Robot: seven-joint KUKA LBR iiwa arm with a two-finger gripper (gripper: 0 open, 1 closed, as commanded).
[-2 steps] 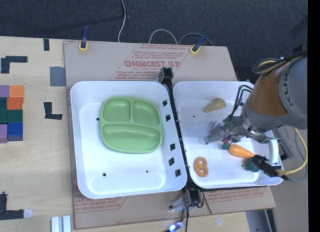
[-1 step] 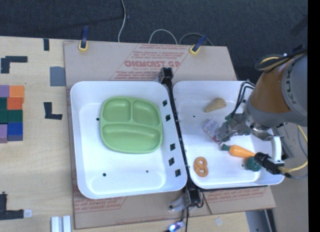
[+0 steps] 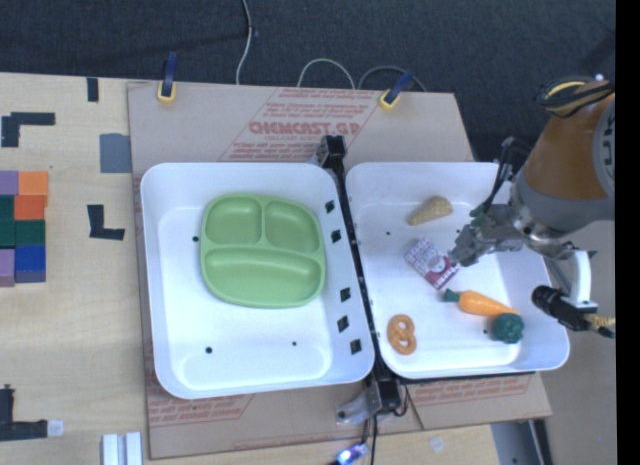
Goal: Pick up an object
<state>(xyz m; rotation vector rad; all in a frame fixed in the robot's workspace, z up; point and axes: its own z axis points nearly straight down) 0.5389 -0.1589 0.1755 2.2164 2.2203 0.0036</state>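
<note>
The gripper (image 3: 462,253) was down low in the right bin (image 3: 540,358), its dark fingertips right at the upper right edge of the pink-and-white packet (image 3: 430,262) — touching it or just shy, too close to call. Whether those fingers were spread or pressed together could not be made out at that size, and nothing was plainly pinched between them.

By my reckoning this was the closing-in step of a grasp on the packet. Doing it well would have meant centring over the packet rather than its edge, pushing down enough to straddle it, then squeezing before lifting; a flat, crinkly packet looked likely to slip out from a corner grip.

Moving outward, the toy carrot (image 3: 483,304) lay just below and right of the fingertips, its green top (image 3: 506,328) nearer the bin's front corner. The beige wedge (image 3: 430,210) sat up and left, apart from the packet. The small pretzel (image 3: 401,334) was well off toward the front left. Across the divider, the green divided plate (image 3: 263,252) rested in the left bin (image 3: 165,353).
</note>
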